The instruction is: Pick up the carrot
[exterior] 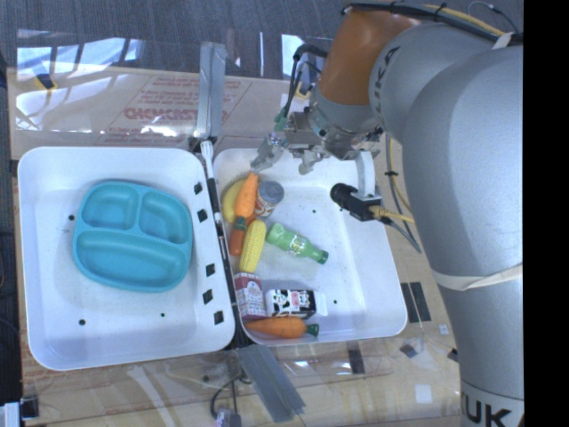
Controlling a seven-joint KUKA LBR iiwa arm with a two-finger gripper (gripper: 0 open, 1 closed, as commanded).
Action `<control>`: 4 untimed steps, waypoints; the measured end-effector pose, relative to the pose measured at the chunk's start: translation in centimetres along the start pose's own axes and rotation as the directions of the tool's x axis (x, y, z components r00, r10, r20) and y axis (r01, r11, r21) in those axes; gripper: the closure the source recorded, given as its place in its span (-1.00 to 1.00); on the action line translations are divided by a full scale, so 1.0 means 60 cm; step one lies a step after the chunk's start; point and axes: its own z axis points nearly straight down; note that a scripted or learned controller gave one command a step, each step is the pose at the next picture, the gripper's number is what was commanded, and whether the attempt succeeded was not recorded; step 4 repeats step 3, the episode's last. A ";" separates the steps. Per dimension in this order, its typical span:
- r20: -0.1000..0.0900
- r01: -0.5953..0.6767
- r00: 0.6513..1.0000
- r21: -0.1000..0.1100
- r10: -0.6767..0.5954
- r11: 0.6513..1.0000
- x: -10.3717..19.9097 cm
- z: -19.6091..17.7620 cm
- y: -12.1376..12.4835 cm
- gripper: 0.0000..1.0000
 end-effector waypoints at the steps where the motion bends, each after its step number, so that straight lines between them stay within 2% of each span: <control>1: 0.002 0.146 0.989 -0.017 -0.146 0.989 -0.008 0.151 0.012 -1.00; 2: 0.002 0.151 0.988 -0.018 -0.151 0.988 -0.005 0.133 0.013 1.00; 3: 0.001 0.096 0.995 -0.004 -0.096 0.995 0.097 -0.002 -0.011 1.00; 4: 0.001 0.096 0.995 -0.004 -0.096 0.995 0.097 -0.002 -0.011 1.00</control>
